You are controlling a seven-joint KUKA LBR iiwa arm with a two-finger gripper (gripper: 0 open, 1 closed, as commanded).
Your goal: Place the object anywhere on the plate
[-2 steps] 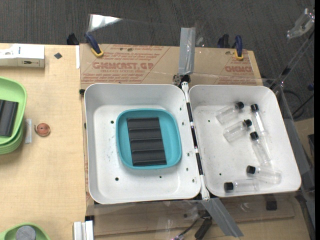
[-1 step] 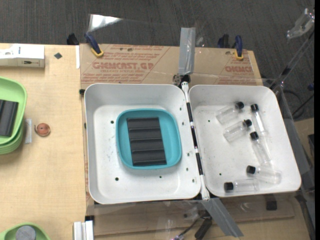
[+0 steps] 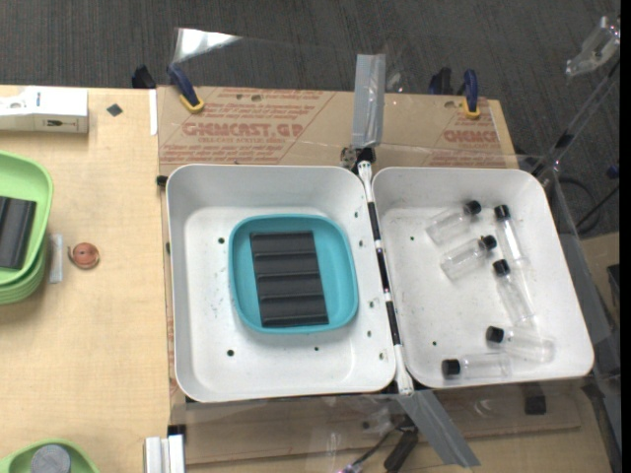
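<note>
clear vials (image 3: 493, 264) with black caps lie scattered in the right bin (image 3: 552, 215); the gripper's state cannot be told.

Bright, even overhead light; pic fairly sharp.
White bins (image 3: 187, 294) near blown out w/ soft shadows at inner walls; glare on clear vials (image 3: 513, 284) & plastic sheet (image 3: 207, 42) up top; slight softness twd corners; carpet dim.

Cannot tell colours, shapes, cables, screws or markings of the robot's own body at this moment.
</note>
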